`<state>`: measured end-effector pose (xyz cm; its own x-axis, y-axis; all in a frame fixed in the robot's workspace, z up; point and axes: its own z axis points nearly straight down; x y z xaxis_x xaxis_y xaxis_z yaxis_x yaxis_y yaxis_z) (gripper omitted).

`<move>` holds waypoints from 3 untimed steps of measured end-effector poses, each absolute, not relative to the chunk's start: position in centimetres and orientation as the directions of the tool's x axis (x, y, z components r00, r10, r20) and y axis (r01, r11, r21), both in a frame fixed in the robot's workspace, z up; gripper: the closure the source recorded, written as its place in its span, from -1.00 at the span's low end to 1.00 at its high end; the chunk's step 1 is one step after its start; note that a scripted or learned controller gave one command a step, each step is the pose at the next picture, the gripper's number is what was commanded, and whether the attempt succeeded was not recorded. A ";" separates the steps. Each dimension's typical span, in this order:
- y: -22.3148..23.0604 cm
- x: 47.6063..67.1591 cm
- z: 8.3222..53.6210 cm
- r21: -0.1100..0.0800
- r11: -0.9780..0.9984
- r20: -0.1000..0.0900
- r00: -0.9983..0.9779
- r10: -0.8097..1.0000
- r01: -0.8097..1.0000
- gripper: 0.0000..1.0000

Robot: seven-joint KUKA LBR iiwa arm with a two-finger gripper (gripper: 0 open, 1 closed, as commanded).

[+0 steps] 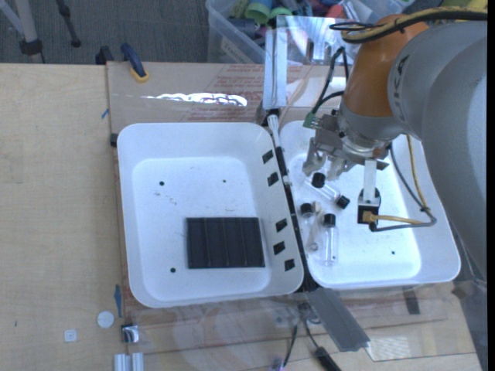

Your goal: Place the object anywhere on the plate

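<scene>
Overhead, camera view: your gripper (331, 178) hangs low over the right bin (402, 265), and you should expect trouble from that. What lies under it is hard to read. You see a few small black bits and a clear, glassy piece (331, 244) on the white floor, near the divider between the bins. Which of them is the object, if any, cannot be told at this resolution. A clear thing on a white floor is easy to miss or nudge, so a closing grasp may come up with nothing.

Whether the gripper is spread or closed cannot be told, and nothing shows held in it.

The clear piece lies just below the gripper in the view, near it, apart from it as far as you can judge.

The dark ribbed plate (225, 243) sits in the left bin (147, 168), across the divider. Any carry must clear that raised rim; a loose hold would likely drop the thing short of it.
</scene>
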<state>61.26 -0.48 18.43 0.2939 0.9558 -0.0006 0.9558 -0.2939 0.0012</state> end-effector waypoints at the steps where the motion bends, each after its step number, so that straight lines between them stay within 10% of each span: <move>1: 4.6 57.9 23.2 0.001 -0.406 -0.001 0.406 0.914 0.914 1.00; 2: 9.3 66.6 24.9 -0.001 -0.473 -0.001 0.473 0.881 0.881 1.00; 3: 18.7 65.8 27.7 0.001 -0.633 0.001 0.633 0.774 0.774 1.00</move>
<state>65.85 18.68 27.70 0.6333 0.7739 0.0009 0.7739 -0.6333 0.0010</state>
